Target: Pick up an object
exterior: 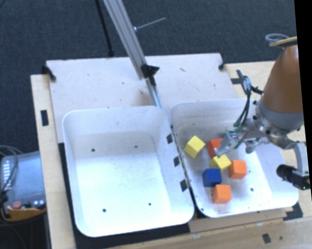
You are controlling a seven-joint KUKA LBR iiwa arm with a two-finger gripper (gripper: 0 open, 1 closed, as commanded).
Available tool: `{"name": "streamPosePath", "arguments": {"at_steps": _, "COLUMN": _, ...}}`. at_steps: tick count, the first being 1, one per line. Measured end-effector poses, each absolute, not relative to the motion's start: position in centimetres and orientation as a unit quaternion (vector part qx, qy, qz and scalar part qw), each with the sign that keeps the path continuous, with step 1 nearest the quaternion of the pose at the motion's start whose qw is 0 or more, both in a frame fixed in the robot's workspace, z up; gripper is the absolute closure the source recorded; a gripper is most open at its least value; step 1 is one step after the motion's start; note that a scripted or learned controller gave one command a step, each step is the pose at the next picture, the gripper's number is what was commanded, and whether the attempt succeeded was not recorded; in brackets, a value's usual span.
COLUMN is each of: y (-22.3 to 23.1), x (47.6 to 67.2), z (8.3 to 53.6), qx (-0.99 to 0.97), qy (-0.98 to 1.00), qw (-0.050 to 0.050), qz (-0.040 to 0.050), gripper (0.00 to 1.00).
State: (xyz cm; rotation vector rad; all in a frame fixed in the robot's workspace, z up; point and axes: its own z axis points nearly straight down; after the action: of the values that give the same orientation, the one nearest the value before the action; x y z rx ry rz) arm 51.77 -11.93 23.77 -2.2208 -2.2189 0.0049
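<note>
Two white bins, left bin (122, 167) and right bin (260, 193), look like smooth moulded plastic, slightly glossy, speckled with dark scuffs. Surface (47, 158) is pale wood, matt, with a matt white board (98, 80) at its far edge. Blocks read as matt foam or painted wood, cannot tell which: yellow block (195, 146), small yellow block (222, 161), blue block (211, 176), orange block (237, 169), second orange block (222, 193). Slanted rail (126, 31) is ribbed bare metal, shiny. Arm's orange band (282, 83) smooth, semi-gloss. Floor (7, 42) dark rough carpet.
</note>
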Motion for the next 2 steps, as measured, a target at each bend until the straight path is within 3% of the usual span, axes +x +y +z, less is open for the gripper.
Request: {"name": "streamPosePath", "arguments": {"at_steps": 2, "y": -11.2, "x": 51.1, "z": 14.6, "qx": -0.708, "qy": -0.706, "qw": 0.002, "qz": 0.0017, "gripper": 0.00}}
